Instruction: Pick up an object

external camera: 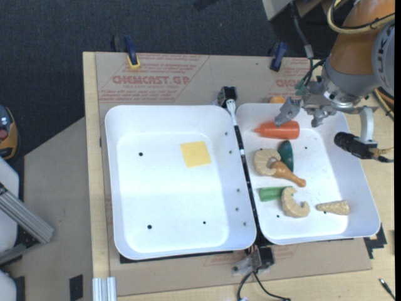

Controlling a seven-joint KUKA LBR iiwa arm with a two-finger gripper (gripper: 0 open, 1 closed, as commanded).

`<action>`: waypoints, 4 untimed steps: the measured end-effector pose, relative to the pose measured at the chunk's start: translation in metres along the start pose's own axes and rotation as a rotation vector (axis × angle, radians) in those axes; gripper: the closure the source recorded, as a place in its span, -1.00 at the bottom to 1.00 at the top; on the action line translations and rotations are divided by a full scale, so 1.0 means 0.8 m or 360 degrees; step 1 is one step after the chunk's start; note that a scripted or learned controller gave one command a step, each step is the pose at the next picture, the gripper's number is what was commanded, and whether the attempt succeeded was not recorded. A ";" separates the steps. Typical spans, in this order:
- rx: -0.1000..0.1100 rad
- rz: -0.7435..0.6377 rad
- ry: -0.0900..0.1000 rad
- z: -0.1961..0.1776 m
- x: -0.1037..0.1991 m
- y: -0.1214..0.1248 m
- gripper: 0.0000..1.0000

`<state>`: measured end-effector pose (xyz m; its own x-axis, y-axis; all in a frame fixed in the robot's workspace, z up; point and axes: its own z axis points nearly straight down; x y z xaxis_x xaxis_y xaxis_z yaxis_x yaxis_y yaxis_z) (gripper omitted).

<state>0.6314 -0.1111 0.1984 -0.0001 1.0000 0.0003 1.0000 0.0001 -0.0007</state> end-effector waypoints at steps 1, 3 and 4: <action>0.0035 0.0012 0.0009 0.132 -0.016 -0.179 -1.00; -0.0022 -0.0016 -0.0001 0.011 0.090 -0.084 1.00; -0.0010 -0.0014 0.0003 -0.043 0.189 -0.095 1.00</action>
